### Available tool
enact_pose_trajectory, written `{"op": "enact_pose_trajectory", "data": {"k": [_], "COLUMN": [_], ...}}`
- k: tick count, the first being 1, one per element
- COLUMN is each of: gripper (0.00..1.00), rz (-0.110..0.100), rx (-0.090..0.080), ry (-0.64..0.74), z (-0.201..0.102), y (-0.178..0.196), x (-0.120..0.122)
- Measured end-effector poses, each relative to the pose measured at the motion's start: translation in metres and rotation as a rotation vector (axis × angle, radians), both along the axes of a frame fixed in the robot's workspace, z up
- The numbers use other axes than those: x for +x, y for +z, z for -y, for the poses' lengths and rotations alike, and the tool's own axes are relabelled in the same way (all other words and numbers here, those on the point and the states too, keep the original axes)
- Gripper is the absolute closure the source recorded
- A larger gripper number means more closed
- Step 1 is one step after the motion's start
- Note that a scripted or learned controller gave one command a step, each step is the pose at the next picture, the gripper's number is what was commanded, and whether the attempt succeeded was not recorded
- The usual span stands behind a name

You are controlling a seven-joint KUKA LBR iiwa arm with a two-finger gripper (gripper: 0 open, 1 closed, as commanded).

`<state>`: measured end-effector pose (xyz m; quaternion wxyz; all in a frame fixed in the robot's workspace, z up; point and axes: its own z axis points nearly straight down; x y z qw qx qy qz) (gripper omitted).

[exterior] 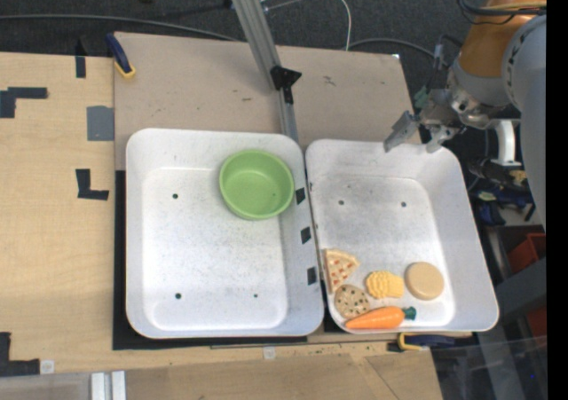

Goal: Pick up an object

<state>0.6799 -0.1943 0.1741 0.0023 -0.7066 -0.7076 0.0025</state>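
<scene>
Green bowl (256, 184): one; toy foods (382, 290): apparently five; gripper (414, 136) spread apart, holding nothing.

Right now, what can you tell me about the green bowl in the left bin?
The green bowl is a round, light green dish that looks like plastic, with a smooth rim and nothing visible inside. It sits upright, mouth up, on the floor of the left bin, in its upper right part, near the wall shared with the right bin. Nothing but the bin floor touches it.
</scene>
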Motion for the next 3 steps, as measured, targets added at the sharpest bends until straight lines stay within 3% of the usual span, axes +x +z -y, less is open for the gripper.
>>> {"op": "enact_pose_trajectory", "data": {"k": [1, 2, 3], "gripper": [0.00, 0.00, 1.00], "rz": [0.000, -0.010, -0.012], "rx": [-0.001, 0.001, 0.000], "ry": [-0.002, -0.004, -0.002], "z": [0.001, 0.002, 0.001], "y": [-0.043, -0.058, -0.051], "x": [-0.001, -0.003, -0.004]}}
